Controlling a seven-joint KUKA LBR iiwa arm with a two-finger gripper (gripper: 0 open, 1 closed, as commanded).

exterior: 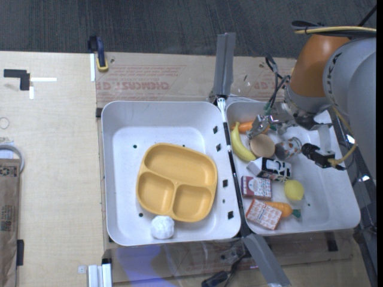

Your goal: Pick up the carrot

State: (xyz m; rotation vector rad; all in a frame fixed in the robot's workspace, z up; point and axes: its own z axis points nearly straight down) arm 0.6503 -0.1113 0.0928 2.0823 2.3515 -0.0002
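The carrot (279, 208) lies near the front of the right bin (335, 217). It is orange with a green end pointing right, and a red printed packet (263, 214) partly overlaps it. My gripper (265, 124) is at the back left of that bin, low over a small orange piece (245, 126) and a brown rounded object (261, 146). The carrot is well forward of the gripper and apart from it. Nothing shows between the gripper and the carrot.
The right bin also holds a banana (240, 146), a black-and-white item (276, 169), a red carton (256, 187) and a lemon (293, 191). The left bin (119, 160) holds a yellow divided plate (178, 182) and a white ball (161, 226).
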